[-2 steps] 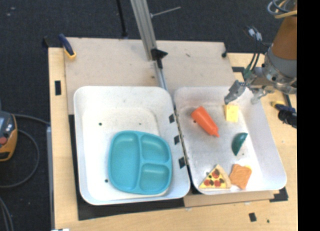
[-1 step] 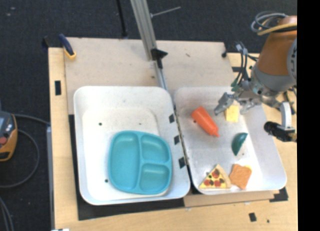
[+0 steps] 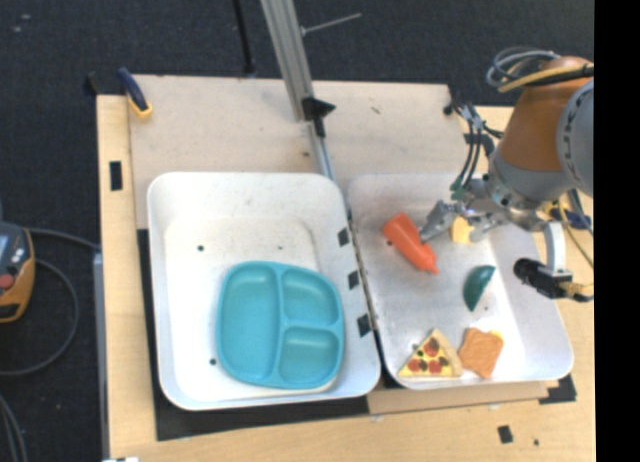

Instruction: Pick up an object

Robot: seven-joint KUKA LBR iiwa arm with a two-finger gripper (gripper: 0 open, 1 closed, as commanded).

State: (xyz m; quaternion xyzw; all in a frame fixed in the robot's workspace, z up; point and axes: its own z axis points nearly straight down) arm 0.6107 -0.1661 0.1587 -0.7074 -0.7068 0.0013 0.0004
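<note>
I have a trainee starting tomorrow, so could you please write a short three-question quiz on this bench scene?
1. True or false: the blue divided tray lies in the left bin.
2. Which item lies nearest the tool? A) orange carrot B) pizza slice C) green piece
3. Fill in: the pizza slice lies beside an orange ___ piece at the right bin's near edge.

Key: 1 true; 2 A; 3 square.
</note>
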